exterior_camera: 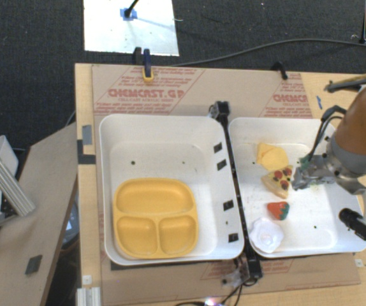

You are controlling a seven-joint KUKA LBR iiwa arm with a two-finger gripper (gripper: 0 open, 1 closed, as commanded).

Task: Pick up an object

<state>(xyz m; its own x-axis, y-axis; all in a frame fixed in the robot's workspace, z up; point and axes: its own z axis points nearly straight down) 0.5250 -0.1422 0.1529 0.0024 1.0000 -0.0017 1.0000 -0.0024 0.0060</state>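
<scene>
In the right bin [317,234] lie a yellow chip-like piece [271,155], a pizza slice toy [275,182], a red strawberry toy [277,210] and a white lid-like disc [266,234]. My gripper [298,179] hangs low over the right bin, its tip right beside the pizza slice's right edge. The arm's grey wrist and orange band come in from the right. Nothing shows held between the fingers.
The left bin [164,139] holds a yellow three-compartment tray [156,217]. A black divider with clips [231,183] runs between the bins. Cardboard lies under both bins. A black part of the arm [355,224] sits over the right bin's near right corner.
</scene>
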